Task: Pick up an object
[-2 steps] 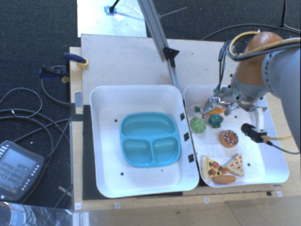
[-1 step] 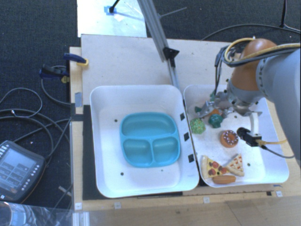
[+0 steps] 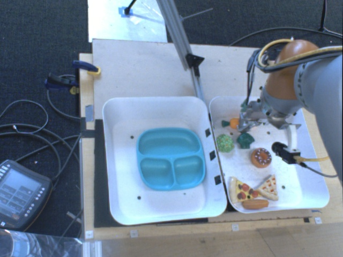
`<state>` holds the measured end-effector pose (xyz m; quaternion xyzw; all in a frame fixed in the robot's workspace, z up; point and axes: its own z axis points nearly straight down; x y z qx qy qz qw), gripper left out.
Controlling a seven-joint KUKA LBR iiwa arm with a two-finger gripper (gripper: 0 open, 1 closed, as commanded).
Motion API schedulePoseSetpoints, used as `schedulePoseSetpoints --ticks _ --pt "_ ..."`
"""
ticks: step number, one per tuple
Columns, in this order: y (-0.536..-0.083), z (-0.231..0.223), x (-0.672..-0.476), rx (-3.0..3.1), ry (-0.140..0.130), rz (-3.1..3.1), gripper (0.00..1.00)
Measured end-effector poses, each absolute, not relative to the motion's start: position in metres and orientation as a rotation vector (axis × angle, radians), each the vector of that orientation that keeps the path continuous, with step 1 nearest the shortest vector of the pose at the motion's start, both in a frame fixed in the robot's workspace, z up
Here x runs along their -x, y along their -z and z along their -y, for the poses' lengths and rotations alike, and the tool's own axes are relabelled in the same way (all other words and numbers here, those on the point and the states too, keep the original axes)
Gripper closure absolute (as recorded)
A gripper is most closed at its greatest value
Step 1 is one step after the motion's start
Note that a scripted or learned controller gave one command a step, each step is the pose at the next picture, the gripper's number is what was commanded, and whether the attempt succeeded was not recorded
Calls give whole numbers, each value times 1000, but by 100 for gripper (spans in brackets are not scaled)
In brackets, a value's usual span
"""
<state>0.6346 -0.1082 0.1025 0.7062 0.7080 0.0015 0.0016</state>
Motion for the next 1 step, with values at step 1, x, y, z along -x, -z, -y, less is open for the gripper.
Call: schedulePoseSetpoints --ticks 1 --pt "-168 110 -639 -2211 -8 -2222 100"
